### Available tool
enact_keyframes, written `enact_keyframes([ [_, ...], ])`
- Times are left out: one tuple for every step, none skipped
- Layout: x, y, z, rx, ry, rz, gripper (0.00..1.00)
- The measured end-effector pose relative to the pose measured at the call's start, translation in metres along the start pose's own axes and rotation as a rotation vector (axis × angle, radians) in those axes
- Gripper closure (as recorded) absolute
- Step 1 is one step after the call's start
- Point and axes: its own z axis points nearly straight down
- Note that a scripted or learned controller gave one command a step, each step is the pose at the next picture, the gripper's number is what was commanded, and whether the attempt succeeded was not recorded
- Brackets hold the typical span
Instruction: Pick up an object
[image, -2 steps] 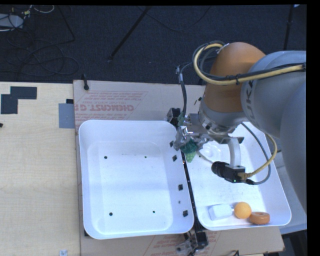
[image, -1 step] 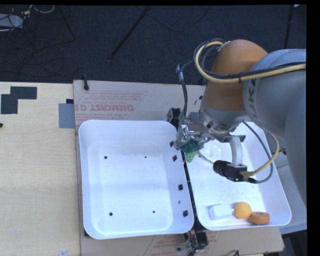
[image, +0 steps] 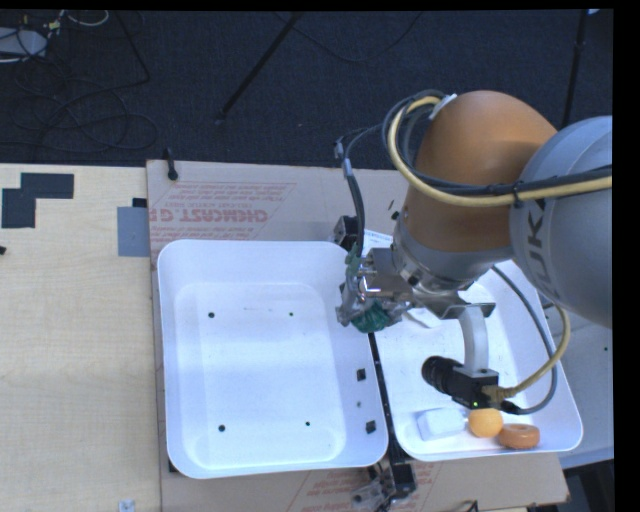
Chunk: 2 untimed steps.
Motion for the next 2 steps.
enact_keyframes([
  [0.0399, -0.0310, -0.0446, -0.001, -0.001, 0.000, 1.00],
  [0.0378, -0.0302, -0.0511, 0.006, -0.006, -0.001, 1.00],
])
